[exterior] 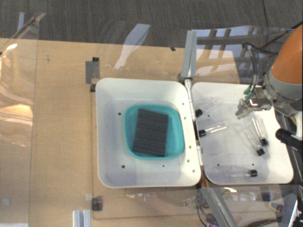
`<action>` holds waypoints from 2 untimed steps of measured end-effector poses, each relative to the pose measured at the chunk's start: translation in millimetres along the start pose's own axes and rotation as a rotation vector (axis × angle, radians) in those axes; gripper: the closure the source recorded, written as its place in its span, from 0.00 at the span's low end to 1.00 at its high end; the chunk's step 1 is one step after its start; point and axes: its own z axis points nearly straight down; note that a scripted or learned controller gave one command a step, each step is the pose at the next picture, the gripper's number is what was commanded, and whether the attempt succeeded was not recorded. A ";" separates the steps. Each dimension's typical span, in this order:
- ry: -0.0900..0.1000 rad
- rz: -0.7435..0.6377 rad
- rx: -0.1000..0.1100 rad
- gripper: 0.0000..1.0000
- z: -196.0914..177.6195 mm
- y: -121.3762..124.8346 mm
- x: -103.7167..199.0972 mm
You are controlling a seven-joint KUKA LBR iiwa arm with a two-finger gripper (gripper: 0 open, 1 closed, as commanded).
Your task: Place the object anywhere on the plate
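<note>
Robotics lab: wooden bench (52,126) with two white bins (109,169), aluminium framing (189,56), clear shielding, grey carpet floor (118,8).

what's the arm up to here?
A dark grey ridged block already lies on the teal plate in the left bin. The arm's end effector hangs over the right bin, near its upper right, above several clear tubes with black caps. Nothing visibly sits in its grasp.

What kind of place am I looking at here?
Probably a robot test lab: a robot arm reaches over two white bins on a wooden bench, one holding a teal plate, the other clear tubes.
</note>
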 end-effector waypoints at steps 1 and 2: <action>0.003 -0.068 0.003 1.00 43.6 5.3 101.3; 0.003 -0.098 0.004 1.00 55.1 21.4 181.8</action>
